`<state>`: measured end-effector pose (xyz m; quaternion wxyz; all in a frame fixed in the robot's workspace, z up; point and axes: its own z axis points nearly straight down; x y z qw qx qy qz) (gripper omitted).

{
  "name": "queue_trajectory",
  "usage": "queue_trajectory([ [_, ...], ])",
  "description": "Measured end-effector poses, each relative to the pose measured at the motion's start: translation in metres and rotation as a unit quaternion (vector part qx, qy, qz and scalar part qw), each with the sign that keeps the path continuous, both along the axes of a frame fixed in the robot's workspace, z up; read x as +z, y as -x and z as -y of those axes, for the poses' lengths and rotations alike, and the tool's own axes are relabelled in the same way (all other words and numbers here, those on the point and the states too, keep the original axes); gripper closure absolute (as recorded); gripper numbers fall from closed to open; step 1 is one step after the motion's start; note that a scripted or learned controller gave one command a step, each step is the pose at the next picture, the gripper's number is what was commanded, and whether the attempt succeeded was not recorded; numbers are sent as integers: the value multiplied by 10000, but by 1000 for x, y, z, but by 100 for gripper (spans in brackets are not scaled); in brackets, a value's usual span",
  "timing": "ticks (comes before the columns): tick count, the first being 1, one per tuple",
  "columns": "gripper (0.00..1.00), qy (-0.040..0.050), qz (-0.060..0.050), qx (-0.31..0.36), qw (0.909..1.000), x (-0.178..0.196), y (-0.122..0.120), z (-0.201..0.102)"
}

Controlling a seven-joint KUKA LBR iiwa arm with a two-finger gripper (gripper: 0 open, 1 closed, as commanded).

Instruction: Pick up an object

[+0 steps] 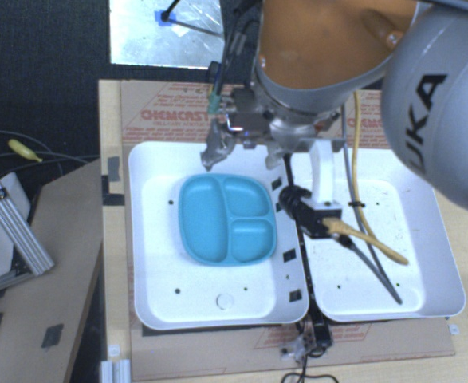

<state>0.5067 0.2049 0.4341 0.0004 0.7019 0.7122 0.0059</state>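
Observation:
A blue plate [226, 218] with three compartments lies flat in the middle of the left white bin [158, 294]. My gripper [241, 161] hangs over the plate's far edge, just above it. Its two fingers stand wide apart, one fingertip [210, 159] near the plate's far left corner and the other near the far right corner. It is open with nothing between the fingers. The big grey and orange arm covers the upper right of the view and hides the far part of both bins.
The right white bin [429, 238] sits beside the left one, sharing a middle wall [297, 282]. Both rest on a cardboard sheet [162, 110]. An aluminium frame [10, 230] stands off the bench at the left.

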Motion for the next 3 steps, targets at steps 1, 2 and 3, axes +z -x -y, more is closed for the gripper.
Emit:
queue_trajectory([
  [1, 0, 8, -6, -28, 10000, 63, 21, -32],
  [2, 0, 54, -67, -124, 9999, -15, 20, 87],
  [3, 100, 32, -15, -40, 10000, 0, 19, 81],
])
